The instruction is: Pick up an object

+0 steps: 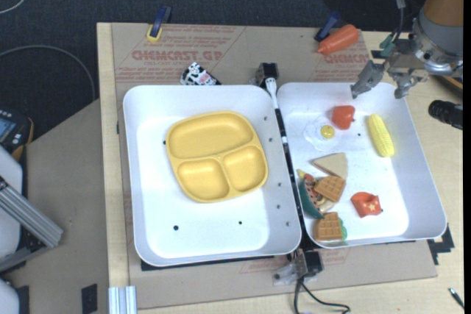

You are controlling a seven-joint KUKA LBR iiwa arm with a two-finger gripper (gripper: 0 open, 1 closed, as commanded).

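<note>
So, the pickable stuff is all piled into the right bin [419, 180]. A small red tomato-like piece [343, 115] is seen near the bin's 12 o'clock area, with a fried egg [321, 132] just beside it at about 8 o'clock. A yellow corn cob [380, 135] is laid out at the tomato's 3 to 4 o'clock, tilted a bit. Further down, a tan bread wedge [333, 163] is found near the bin's centre, and a waffle [330, 189] is touching it at 6 o'clock, with some green and mixed bits crowded against the bin's left wall. Another waffle-ish piece on green [330, 227] is parked at the bin's 7 o'clock corner. A red chunk [366, 204] is sat apart at roughly 5 o'clock from the bread.

The gripper [382, 82] is seen over the bin's top edge, around 1 o'clock from the tomato, fingers spread apart and nothing caught between them.

The left bin [147, 158] is taken up by a yellow divided plate [215, 155] in its middle. Out on the bench past the bins, an orange carrot-like toy [338, 39] is seen at 12 o'clock of the right bin, and a black-and-white item [199, 75] is tucked at 12 o'clock of the left bin.
</note>
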